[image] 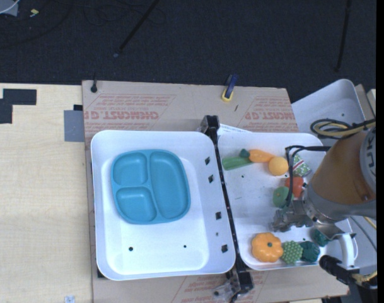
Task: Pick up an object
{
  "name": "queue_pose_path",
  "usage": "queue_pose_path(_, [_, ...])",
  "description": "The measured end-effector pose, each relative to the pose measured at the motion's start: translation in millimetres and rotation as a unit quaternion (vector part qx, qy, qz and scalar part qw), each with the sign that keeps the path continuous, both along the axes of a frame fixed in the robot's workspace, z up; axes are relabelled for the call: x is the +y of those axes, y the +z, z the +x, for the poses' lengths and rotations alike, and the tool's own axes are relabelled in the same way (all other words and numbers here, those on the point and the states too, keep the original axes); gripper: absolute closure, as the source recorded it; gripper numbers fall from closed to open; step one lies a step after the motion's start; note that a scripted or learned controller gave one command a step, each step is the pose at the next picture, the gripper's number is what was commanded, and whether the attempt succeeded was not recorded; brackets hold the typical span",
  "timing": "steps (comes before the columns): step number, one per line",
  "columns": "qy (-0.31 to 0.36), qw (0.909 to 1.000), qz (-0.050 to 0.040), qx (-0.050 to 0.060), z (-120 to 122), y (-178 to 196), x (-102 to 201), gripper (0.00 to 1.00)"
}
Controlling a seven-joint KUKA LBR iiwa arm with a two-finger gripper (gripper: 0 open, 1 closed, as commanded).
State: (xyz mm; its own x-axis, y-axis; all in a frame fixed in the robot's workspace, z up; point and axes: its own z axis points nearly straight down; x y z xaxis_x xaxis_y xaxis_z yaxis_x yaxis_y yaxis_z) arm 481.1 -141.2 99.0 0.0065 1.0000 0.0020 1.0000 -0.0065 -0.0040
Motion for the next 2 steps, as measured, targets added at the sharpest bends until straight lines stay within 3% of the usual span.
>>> queue_pose_path(2, [0.004,1.0000,-0.0012,-0.003,10,90,0,1.00])
